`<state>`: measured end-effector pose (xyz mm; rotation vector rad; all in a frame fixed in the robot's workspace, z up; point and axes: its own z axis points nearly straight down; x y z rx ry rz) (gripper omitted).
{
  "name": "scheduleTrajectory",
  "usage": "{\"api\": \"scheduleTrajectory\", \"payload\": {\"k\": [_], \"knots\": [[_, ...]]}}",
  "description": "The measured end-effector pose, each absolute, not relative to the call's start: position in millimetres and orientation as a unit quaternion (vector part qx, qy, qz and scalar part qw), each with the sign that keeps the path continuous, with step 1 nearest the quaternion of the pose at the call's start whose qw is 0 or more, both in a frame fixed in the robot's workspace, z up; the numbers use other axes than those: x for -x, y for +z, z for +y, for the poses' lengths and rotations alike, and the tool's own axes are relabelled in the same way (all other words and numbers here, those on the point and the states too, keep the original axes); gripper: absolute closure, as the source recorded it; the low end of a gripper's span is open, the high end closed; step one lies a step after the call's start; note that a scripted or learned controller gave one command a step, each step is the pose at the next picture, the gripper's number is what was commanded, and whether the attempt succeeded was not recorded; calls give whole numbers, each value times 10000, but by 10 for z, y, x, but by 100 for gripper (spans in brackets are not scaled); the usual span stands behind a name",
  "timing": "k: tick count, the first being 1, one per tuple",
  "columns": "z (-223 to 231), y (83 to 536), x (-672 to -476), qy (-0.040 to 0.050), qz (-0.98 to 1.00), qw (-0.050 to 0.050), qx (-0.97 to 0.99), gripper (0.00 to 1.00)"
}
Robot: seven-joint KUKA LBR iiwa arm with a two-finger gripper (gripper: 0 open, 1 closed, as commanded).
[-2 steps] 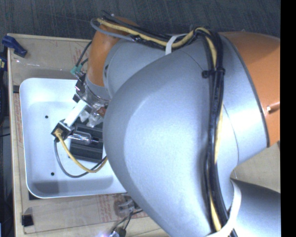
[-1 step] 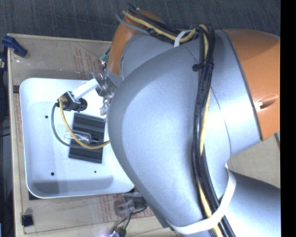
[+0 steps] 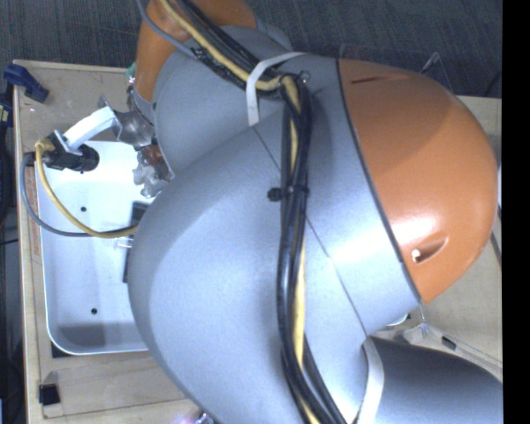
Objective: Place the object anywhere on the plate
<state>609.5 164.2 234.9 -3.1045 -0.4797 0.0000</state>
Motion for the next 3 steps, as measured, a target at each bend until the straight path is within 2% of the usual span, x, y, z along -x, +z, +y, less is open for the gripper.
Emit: {"api": "scheduleTrajectory", "payload": {"k": [1, 2, 3], "knots": [[1013, 1435, -5764, 43, -2929, 22, 9561, 100], [1018, 1436, -5763, 46, -2934, 25, 9560, 0], [1005, 1464, -6028, 28, -2933, 21, 9560, 0]]}}
